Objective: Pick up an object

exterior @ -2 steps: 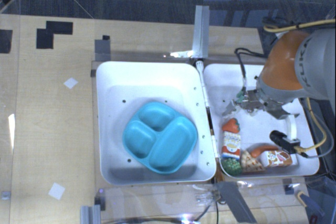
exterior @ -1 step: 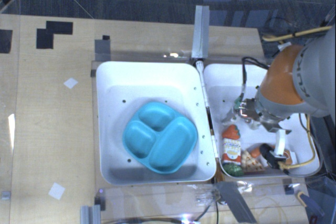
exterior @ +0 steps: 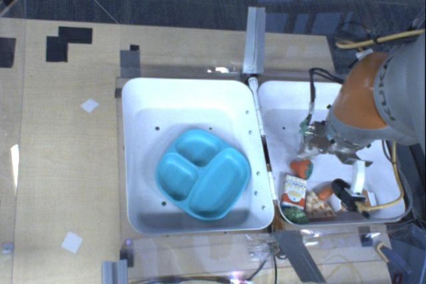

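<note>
Orange-and-white, a small carton lies by the near wall of the right bin. A green scrap lies at its near end and a small orange piece just beside it. In the left bin rests a blue divided plate. Just beyond the carton sits a red-orange lump, close under the pincer; whether the pincer is spread or pressed together cannot be told. Farther off, black patches mark the pale wooden worktop.
</note>
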Motion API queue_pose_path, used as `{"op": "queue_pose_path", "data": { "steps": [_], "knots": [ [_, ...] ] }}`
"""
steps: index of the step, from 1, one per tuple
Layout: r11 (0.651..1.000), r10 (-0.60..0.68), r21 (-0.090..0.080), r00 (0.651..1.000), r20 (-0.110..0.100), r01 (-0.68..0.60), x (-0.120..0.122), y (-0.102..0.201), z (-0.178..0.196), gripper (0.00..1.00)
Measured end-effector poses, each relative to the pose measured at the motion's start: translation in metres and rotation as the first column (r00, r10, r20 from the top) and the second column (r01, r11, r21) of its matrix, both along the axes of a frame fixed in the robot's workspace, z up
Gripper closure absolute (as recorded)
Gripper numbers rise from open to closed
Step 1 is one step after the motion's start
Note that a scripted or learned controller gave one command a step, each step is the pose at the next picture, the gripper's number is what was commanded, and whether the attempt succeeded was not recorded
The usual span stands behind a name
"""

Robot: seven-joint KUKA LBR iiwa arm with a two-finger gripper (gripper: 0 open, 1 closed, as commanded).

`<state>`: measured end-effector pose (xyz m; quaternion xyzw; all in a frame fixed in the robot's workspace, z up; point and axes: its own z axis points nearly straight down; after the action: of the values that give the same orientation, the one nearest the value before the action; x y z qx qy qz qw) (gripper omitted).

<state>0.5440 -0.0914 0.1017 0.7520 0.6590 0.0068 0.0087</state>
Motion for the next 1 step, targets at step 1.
{"op": "queue_pose_path", "data": {
  "steps": [1],
  "knots": [
    [1.0,0.0,0.0,1.0,0.0,0.0,-0.0001,0.0,-0.0001,0.0]
  ]
}}
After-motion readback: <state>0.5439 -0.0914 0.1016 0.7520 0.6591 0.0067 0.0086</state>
